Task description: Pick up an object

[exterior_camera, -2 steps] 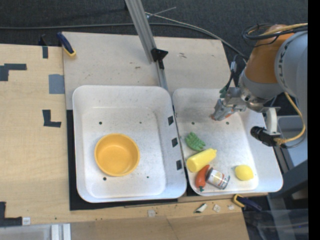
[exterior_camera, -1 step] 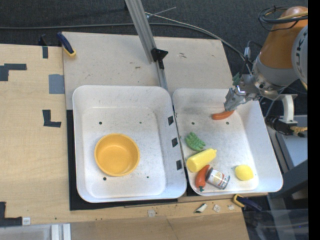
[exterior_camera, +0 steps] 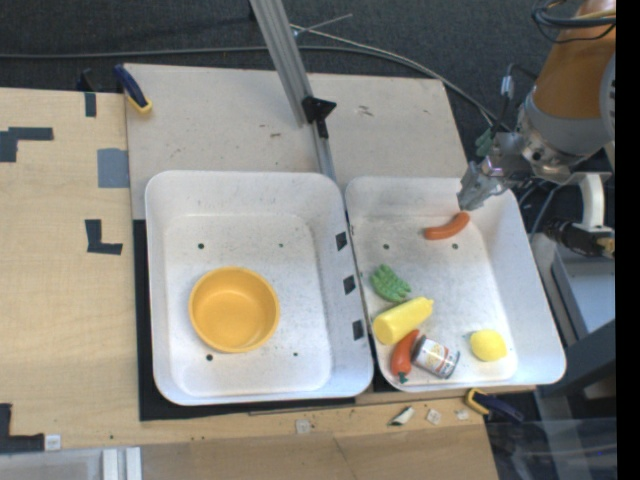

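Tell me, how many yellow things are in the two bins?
3: a bowl in the left bin, a bottle-like piece mid right bin, and a lemon near its front right corner. Nothing seems hidden.

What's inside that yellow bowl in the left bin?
The round yellow plastic bowl shows only its own bare yellow floor inside. Whatever lies beneath it on the shallow white left bin is covered.

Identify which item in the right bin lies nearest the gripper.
The orange sausage, alone near the bin's far end just below the gripper; the other items cluster at the near end.
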Controlling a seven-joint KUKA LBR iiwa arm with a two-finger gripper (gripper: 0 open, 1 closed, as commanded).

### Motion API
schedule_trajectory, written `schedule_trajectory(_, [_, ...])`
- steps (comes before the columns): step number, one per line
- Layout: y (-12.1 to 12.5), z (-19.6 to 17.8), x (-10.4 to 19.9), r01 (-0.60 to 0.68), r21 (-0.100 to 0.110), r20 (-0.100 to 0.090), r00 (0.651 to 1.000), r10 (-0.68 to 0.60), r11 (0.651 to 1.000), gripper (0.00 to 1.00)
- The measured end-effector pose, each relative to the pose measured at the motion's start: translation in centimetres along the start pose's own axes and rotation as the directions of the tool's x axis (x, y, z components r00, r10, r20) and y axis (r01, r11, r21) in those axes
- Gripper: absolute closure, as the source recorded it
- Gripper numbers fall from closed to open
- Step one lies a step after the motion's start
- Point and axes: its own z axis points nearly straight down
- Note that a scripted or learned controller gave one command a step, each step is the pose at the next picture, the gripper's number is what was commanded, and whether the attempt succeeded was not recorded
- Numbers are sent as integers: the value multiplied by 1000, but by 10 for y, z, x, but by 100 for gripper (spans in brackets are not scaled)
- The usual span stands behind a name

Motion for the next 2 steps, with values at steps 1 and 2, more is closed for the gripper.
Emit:
schedule_trajectory(1, [-5, 1, 50, 4, 6, -2, 1000, -4, 1000, 100])
schedule_trajectory(2, [-8, 4, 97, 4, 8, -2, 1000, -4, 1000, 100])
